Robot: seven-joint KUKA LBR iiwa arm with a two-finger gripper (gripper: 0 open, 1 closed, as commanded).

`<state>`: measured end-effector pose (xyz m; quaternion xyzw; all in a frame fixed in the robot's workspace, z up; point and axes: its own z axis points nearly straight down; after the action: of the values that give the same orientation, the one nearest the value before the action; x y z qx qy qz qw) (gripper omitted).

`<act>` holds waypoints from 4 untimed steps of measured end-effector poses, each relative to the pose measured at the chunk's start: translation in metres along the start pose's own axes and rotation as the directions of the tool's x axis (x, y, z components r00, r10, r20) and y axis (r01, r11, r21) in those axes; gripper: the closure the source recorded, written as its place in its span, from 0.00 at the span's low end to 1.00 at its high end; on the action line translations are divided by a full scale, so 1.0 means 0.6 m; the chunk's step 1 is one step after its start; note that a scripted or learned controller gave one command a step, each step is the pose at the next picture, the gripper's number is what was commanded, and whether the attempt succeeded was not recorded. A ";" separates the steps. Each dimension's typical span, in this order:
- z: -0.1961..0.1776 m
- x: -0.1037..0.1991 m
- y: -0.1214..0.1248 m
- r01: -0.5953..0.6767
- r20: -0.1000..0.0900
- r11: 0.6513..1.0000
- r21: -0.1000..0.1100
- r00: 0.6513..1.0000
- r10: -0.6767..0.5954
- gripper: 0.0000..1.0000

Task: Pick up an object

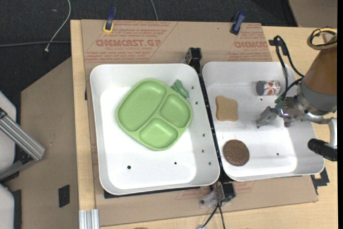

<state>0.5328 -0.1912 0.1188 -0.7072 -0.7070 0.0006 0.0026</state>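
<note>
- Desk (161, 40) covered in printed cardboard, bearing two shallow white bins side by side: left bin (107, 158) and right bin (268, 163).
- Left bin holding a green divided plate (154, 113), with a small dark green piece (180, 88) touching the plate's rim at one o'clock.
- Right bin holding three loose candidates: a tan bread-like slice (226, 108) toward nine o'clock of that bin, a round brown cookie-like disc (236, 152) near seven o'clock, and a small can (268, 87) lying on its side toward twelve o'clock.
- Arm reaching in from three o'clock, gripper (273, 114) low over the right bin's middle, between the can and the disc, just right of the slice.
- Fingers spread apart, nothing between them; no object held.
- Likely step in hand: approach and choice of target, grasp not yet made.
- Next move probably calls for centring over one item, the slice at nine o'clock of the gripper being nearest, then descending and closing.
- Flat slice and disc likely hard to pinch from above; can on its side likely to roll.
</note>
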 end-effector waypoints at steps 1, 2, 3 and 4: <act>0.060 0.001 -0.001 0.000 0.000 1.000 0.000 1.000 0.000 0.00; 0.038 0.001 0.002 0.000 0.001 1.000 -0.005 1.000 0.000 1.00; -0.067 -0.007 -0.002 0.001 0.005 1.000 -0.011 1.000 -0.001 1.00; -0.158 -0.008 0.000 0.002 0.005 1.000 -0.012 1.000 -0.001 1.00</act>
<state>0.5335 -0.1961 0.2136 -0.7066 -0.7076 -0.0017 -0.0036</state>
